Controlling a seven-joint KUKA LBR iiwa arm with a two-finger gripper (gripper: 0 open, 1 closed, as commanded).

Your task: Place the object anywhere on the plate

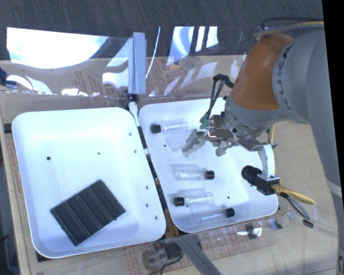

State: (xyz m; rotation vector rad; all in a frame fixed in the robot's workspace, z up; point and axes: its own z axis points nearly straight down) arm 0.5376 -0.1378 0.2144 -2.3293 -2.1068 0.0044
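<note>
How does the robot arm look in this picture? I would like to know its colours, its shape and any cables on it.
The arm is thick and rounded, grey, with a wide orange band above the wrist. Below the band sits a metal tool with two thin silver fingers. A thin black cable loops beside the wrist, down toward the tool.

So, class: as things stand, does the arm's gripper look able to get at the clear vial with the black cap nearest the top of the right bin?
Probably yes. The gripper hangs over the right bin, beside that vial, with nothing lying between them.
</note>
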